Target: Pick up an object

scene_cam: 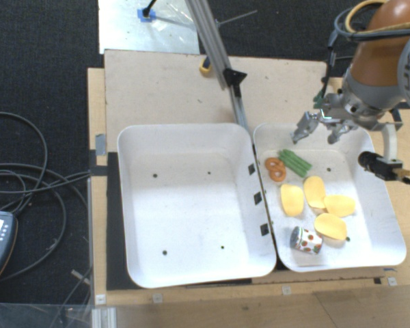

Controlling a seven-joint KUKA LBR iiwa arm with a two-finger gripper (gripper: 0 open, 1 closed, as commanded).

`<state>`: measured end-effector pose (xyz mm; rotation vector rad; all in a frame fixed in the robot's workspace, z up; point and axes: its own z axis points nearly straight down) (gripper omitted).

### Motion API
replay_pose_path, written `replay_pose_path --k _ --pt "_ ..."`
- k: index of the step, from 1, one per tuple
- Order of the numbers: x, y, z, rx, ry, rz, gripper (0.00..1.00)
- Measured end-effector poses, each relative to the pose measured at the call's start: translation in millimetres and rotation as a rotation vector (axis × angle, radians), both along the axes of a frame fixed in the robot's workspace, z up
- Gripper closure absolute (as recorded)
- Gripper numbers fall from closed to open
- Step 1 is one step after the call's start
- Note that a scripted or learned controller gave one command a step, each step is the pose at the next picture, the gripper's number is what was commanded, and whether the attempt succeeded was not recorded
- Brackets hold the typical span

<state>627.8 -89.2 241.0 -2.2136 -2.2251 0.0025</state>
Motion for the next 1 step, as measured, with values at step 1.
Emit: replay_pose_path --k 1 --pt "0.7 -0.2 2.6 -0.001 -0.004 -0.001 0.0"
